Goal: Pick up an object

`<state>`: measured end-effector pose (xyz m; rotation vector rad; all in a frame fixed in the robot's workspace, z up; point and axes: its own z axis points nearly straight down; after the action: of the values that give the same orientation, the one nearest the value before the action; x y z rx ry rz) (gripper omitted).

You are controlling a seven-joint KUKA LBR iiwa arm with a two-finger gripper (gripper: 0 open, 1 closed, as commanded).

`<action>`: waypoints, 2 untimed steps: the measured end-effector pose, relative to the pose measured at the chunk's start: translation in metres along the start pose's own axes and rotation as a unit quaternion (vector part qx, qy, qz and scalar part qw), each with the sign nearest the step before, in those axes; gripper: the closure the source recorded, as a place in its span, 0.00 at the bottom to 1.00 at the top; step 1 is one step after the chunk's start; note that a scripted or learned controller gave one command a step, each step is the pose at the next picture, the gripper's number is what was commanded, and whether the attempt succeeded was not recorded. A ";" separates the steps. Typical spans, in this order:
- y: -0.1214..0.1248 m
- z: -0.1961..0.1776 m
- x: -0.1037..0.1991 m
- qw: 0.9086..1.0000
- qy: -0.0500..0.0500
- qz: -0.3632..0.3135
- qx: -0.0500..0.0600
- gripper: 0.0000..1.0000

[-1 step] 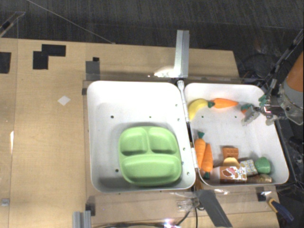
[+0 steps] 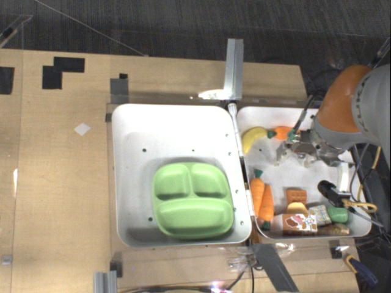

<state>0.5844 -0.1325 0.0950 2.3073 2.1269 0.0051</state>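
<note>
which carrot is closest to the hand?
The small carrot at the right bin's far edge, beside the banana; the hand sits just right of it. The other carrots lie by the divider.

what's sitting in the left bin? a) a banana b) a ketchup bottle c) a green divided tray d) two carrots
c, the green divided tray lies alone in the left bin; the banana and carrots are in the right bin.
</note>
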 end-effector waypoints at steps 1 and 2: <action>-0.072 0.002 0.007 0.997 0.000 0.082 -0.007 0.00; -0.091 0.002 0.020 0.996 -0.001 0.084 -0.012 0.00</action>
<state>0.4953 -0.1052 0.0926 2.4624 1.9153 0.0285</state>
